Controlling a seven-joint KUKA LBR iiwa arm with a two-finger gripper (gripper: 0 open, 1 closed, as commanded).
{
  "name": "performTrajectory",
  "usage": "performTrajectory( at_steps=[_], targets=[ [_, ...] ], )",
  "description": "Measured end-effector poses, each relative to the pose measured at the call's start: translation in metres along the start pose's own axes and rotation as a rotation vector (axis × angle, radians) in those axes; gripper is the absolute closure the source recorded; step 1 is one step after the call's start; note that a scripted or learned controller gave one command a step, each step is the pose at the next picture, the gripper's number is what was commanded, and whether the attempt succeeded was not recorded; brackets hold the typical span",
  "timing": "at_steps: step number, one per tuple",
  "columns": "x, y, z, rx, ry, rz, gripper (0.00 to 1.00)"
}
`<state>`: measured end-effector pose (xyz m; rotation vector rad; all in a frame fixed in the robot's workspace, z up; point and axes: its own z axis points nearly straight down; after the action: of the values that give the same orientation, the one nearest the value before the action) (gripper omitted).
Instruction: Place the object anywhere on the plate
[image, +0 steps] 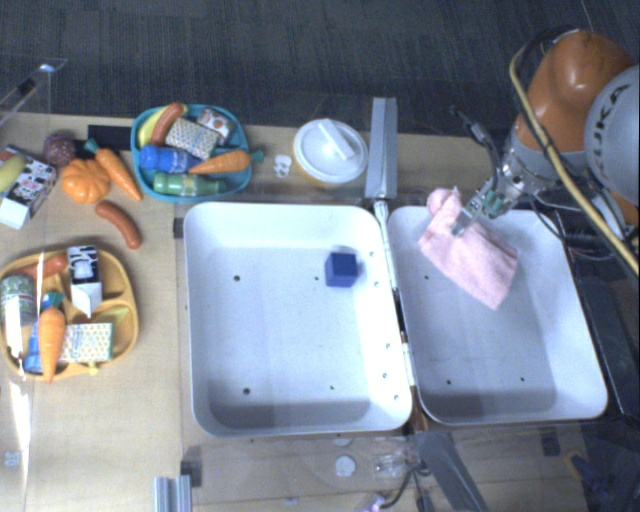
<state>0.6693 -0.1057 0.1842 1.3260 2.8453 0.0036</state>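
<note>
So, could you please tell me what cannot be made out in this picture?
- Gripper fingers: too small to judge, against the pink cloth.
- Right bin floor under the cloth: covered.
- Arm: cut off by the right edge.
- Food packet labels in the blue bowl: too small.

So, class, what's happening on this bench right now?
A robot arm reaches in from the right, and its gripper is at the upper edge of a pink cloth lying in the right bin. The cloth looks pinched and bunched up there. A blue block sits alone in the left bin, untouched.
</note>
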Motion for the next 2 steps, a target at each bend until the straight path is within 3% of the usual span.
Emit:
performTrajectory(
  at_steps=[1,2],
  targets=[
    [0.001,0.002,-0.039,0.001,0.001,-0.005,1.00],
    [0.061,0.005,-0.037,0.001,0.004,-0.408,1.00]
  ],
)
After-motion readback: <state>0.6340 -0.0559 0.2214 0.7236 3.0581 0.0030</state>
